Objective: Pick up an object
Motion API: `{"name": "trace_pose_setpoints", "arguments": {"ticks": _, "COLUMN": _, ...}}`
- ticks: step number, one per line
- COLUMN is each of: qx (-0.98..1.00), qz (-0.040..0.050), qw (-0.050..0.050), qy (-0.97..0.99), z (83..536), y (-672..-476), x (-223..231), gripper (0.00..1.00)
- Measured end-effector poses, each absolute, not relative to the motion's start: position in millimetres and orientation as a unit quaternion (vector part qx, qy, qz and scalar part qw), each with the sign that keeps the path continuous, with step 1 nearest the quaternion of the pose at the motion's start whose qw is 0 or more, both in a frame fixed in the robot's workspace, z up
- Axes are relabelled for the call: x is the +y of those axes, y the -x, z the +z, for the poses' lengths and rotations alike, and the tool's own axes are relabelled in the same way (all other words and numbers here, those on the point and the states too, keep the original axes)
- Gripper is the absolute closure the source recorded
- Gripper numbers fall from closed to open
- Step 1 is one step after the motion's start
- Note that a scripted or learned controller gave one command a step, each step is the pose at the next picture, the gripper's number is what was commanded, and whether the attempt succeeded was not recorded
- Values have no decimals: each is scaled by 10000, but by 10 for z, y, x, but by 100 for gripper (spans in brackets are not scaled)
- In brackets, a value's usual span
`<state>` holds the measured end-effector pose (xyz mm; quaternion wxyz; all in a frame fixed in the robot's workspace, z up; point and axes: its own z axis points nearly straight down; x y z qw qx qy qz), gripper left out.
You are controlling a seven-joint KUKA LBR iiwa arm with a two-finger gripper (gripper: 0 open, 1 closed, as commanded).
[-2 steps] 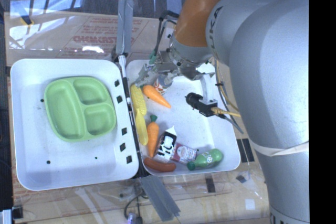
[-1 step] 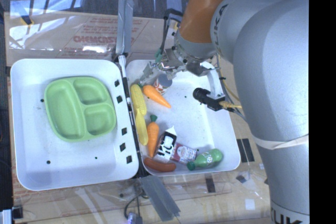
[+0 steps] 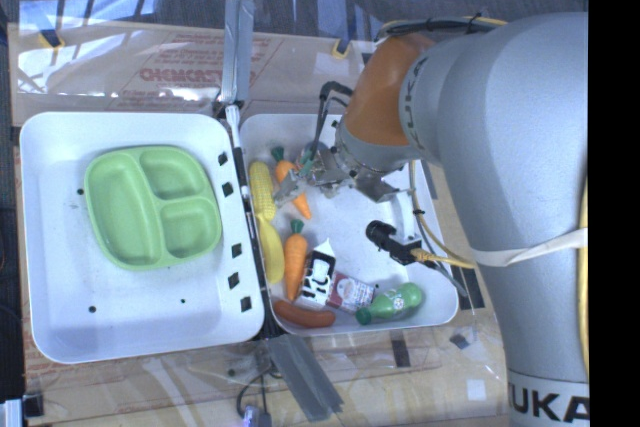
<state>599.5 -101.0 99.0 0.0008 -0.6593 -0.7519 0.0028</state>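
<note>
We note a counter [image 3: 120, 65] covered with clear plastic sheeting, bearing two shallow white bins side by side. The right bin [image 3: 440, 300] holds the toy food. The hand [image 3: 312, 170] sits low in the upper left part of this bin, close to a small carrot [image 3: 300, 205] and another small orange piece [image 3: 284, 171] beside the corn cob [image 3: 262, 190]. We cannot tell whether its fingers are apart or together, nor whether anything lies between them.

Along the bin's left wall, the corn cob lies lengthwise, with a banana [image 3: 272, 255] below it. A larger carrot [image 3: 294, 260] lies just beside the banana, green top pointing up the frame. Near the front wall we see a sausage [image 3: 303, 316], a black-and-white carton [image 3: 318, 277], a red-labelled packet [image 3: 350, 293] and a green bottle [image 3: 392, 303], packed close together.

The left bin [image 3: 50, 315] holds a green divided plate [image 3: 150, 205]. The grey arm [image 3: 500, 145], orange-banded above the wrist, reaches in from the right.
</note>
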Motion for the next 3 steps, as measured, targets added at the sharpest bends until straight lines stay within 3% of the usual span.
{"name": "trace_pose_setpoints", "arguments": {"ticks": 1, "qx": -7537, "qz": 41, "qw": 40, "qy": 6572, "z": 1055, "y": -5991, "x": -995, "gripper": 100}}
{"name": "trace_pose_setpoints", "arguments": {"ticks": 2, "qx": -7036, "qz": 28, "qw": 38, "qy": 7106, "z": 1054, "y": -5657, "x": -1070, "gripper": 100}}
{"name": "trace_pose_setpoints", "arguments": {"ticks": 3, "qx": -7002, "qz": 19, "qw": 17, "qy": 7140, "z": 1895, "y": -6200, "x": -550, "gripper": 100}}
